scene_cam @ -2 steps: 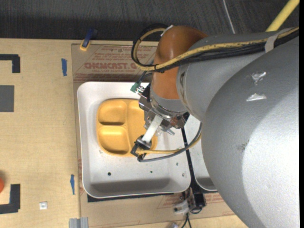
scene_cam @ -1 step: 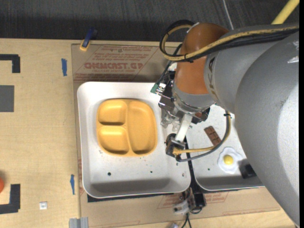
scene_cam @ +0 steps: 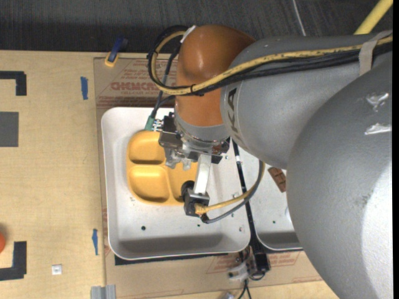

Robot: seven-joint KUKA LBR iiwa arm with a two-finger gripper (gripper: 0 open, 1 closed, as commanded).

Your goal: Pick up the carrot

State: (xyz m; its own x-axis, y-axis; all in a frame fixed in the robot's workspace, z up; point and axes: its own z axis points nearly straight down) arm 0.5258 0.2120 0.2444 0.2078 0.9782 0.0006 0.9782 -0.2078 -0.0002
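Note:
My gripper (scene_cam: 179, 157) hangs low over the left white bin (scene_cam: 118, 185), under the orange wrist band, which hides most of it. Right beside it, on its left, lies a yellow-orange thing made of two rounded lobes (scene_cam: 148, 166), one behind the other, on the bin floor. The gripper's tip is at the right edge of these lobes, and I cannot tell whether it touches them. The arm covers the bin's right half and whatever lies beneath it.
A small brown thing (scene_cam: 278, 179) peeks out from under the arm in the right bin (scene_cam: 274, 238). A red-orange object (scene_cam: 2, 242) sits at the bench's far left edge. Blue tape marks and black squares dot the brown bench to the left.

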